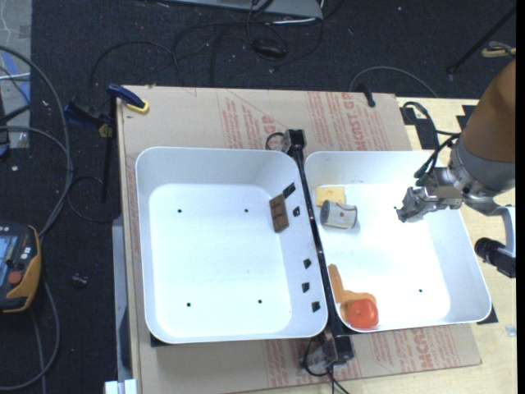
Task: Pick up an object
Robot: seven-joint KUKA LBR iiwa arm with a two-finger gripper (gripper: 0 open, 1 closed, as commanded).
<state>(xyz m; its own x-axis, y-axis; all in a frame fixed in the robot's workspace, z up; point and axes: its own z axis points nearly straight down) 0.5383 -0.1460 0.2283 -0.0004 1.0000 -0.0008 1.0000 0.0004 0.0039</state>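
Hand: hung over the right bin, tips pointing left; how far open could not be told; nothing was seen in it.
Arm: reached in from the right, grey wrist under an orange band, sloping down toward the bin.
Right bin: shallow, white, smooth; held a grey cylinder touching a pale yellow block near the far left corner, left of the hand and apart from it; an orange-red round toy lay at the near left corner.
Left bin: white; a brown flat piece leaned on its right wall.
Tabletop: tan printed board.
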